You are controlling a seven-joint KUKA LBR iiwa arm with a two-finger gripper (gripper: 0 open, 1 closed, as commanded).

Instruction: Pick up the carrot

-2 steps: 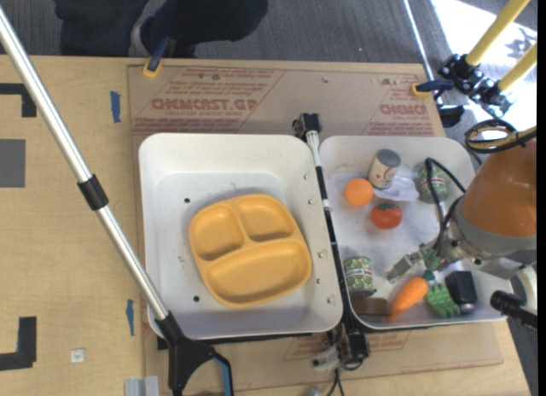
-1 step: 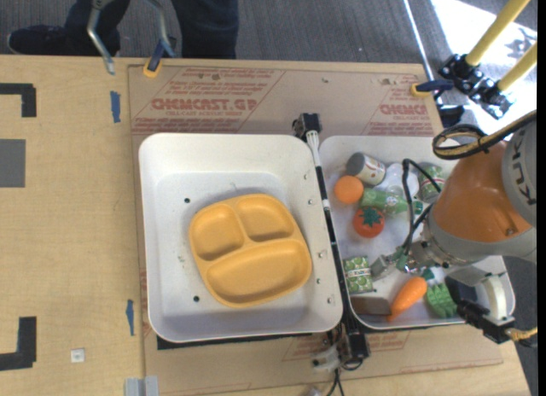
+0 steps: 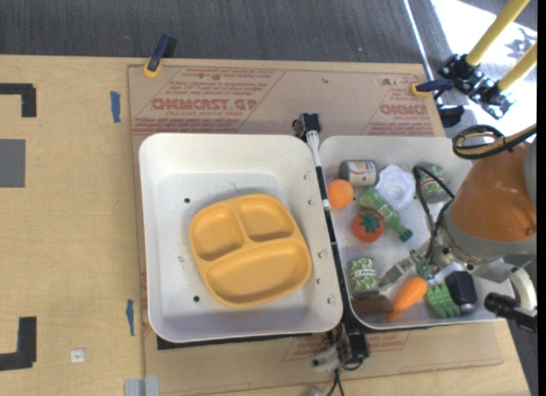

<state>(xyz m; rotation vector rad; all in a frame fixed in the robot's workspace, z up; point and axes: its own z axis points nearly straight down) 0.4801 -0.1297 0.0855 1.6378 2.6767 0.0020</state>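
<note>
**Operator:** Camera view: locate target.

**Technician:** Carrot [image 3: 409, 294] lies in right bin [image 3: 499, 316], near front wall, beside green toy [image 3: 442, 299]. Gripper [image 3: 424, 268] just above; its opening cannot be determined.

**Operator:** Handling?

**Technician:** Probably light, rigid, smooth plastic. Grasp across thick middle.

Two bins side by side on the table [image 3: 68, 241]. Left bin [image 3: 162, 172] holds a divided plate [image 3: 249, 249]. Right bin [image 3: 503, 316] holds the carrot [image 3: 409, 294] near its front edge, a can [image 3: 363, 275] just left, a tomato [image 3: 368, 225] behind.
</note>
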